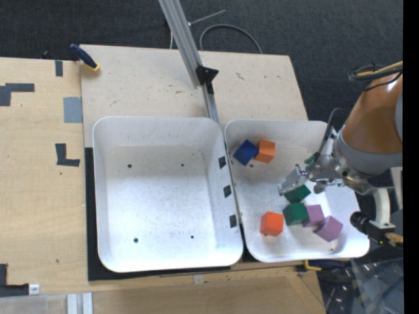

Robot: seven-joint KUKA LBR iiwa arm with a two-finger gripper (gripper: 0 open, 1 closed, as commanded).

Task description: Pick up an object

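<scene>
— Pincer [296, 178]?
— Hung low in the right bin [340, 133], over the cluster toward the near edge. Whether apart or together: impossible to tell from above. Nothing seen held.

— Step in hand?
— Judged as the reach, before any grasp. Likeliest target: a green cube [300, 193] right beneath the tips, near the bin's middle.

— Next move?
— Probably a straight descent and a close on that cube, clear of the second green cube [296, 213] touching it.

— Heading, long axis?
— Cube, so no long axis; sat turned askew to the bin's walls.

— Around it?
— Two purple cubes [324, 222] toward the near right corner, an orange cube [272, 224] by the near edge, a blue cube [245, 152] and another orange one [265, 150] at the far left corner.
</scene>
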